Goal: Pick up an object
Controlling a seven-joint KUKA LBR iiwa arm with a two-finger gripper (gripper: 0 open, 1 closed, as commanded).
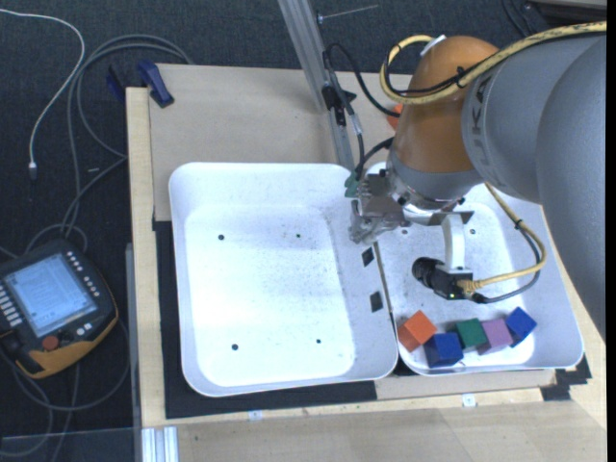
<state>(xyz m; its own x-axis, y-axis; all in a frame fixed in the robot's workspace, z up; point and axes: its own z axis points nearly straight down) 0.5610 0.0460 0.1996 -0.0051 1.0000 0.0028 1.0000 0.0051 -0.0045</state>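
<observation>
Several small blocks lie in a row at the front of the right bin point(539, 248): an orange block point(418, 328), a blue block point(444, 348), a green block point(471, 334), a purple block point(497, 333) and a second blue block point(520, 323). My gripper point(367, 221) hangs below the orange wrist band, low over the right bin's left wall, close to the divide between the two bins. It is well behind and to the left of the blocks, apart from all of them. The arm's body hides the back of the right bin.
The left bin point(260, 277) sits beside the right one. A slanted metal post point(308, 46) with cables rises behind the bins. A yellow cable and black connector point(433, 275) hang from the wrist over the right bin. A teach pendant point(48, 301) lies off the bench at left.
</observation>
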